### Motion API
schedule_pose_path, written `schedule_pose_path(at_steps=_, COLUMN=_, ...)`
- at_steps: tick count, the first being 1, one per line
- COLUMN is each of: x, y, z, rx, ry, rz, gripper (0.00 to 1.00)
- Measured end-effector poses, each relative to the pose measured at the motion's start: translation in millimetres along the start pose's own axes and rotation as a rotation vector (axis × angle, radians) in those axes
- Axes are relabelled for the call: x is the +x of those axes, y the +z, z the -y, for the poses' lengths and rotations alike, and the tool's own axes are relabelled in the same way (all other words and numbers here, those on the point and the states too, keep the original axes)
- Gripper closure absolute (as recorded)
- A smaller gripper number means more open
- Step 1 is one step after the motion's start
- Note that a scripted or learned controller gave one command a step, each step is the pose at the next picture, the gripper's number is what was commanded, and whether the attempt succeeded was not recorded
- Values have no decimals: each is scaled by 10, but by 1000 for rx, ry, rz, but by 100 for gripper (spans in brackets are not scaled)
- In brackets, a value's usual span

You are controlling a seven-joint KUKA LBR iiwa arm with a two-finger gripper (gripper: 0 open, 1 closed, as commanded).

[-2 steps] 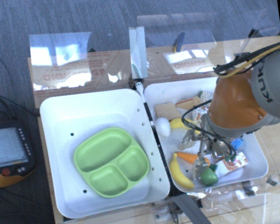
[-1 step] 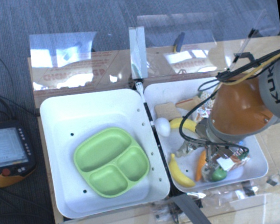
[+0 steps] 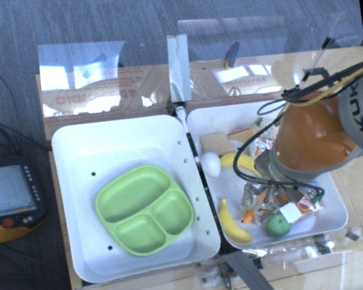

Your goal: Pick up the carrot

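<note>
The carrot (image 3: 248, 217) lies in the right bin (image 3: 336, 216) as a thin orange piece, partly covered by my gripper. The gripper (image 3: 254, 198) is lowered into that bin directly over the carrot, beneath the arm's orange band (image 3: 311, 135). Its metal tip sits among the items, touching or almost touching the carrot. The wrist and cables hide the upper end of the carrot.
The right bin also holds a white egg (image 3: 210, 164), a banana (image 3: 235, 224) at the front left, a second banana (image 3: 239, 164), a green round fruit (image 3: 278, 226), a small white and red box (image 3: 299, 210) and a tan piece (image 3: 215, 143). A green divided plate (image 3: 145, 208) lies in the left bin (image 3: 79, 155).
</note>
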State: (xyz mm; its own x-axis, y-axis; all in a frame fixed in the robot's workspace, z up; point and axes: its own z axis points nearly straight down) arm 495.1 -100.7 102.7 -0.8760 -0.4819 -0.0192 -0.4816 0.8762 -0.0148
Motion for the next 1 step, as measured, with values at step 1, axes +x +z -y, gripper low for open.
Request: schedule_pose_path(at_steps=1, x=-159, y=-828, z=-135, rx=-11, ry=210, rz=-15, gripper=100)
